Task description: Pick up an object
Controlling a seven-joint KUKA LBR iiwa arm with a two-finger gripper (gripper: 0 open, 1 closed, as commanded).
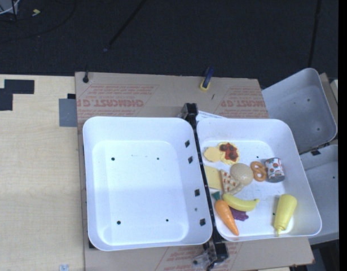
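Your claw gives you nothing to judge, so I cannot tell whether it's apart or together. The smooth plastic toys cluster in the right bin (pixel 300 145): a tapered orange carrot (pixel 226 216), a curved banana (pixel 240 202), a yellow squeeze bottle (pixel 284 212) and a small pretzel (pixel 258 170).

The bench (pixel 32 168) bears what looks like a cardboard sheet (pixel 162 97) under two white bins (pixel 139 129).

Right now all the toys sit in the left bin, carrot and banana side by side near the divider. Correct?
Wrong bin. The camera view shows the toys in the right bin, not the left bin. The carrot and banana do lie side by side near the divider.
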